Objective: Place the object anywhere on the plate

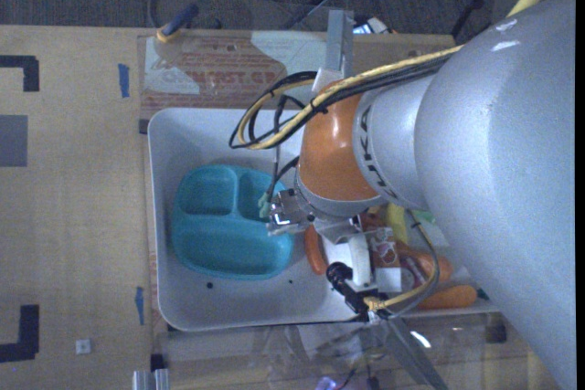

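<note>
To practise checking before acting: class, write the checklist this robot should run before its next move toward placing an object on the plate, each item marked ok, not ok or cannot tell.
1. Plate flat in the bin: ok.
2. Room on plate: ok, its visible compartments are bare.
3. Object already on plate: not ok, the orange objects lie beside it, to its right.
4. Gripper holding an object: cannot tell, the arm hides it.
5. Gripper near plate: ok, at its right edge.
</note>
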Controlling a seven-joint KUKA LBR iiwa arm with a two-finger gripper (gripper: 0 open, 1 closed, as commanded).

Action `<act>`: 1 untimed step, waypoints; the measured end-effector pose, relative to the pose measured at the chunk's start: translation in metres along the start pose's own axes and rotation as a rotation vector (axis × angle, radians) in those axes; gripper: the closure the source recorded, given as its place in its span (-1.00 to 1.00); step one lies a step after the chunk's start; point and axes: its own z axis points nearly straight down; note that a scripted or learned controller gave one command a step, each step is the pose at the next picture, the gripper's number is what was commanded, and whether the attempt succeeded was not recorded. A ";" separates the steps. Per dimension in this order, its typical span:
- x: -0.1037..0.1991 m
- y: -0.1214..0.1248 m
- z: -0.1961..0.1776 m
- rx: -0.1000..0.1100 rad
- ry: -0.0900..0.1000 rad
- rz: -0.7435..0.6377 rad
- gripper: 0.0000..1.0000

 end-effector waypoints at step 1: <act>0.074 0.003 -0.081 0.037 -0.007 0.029 1.00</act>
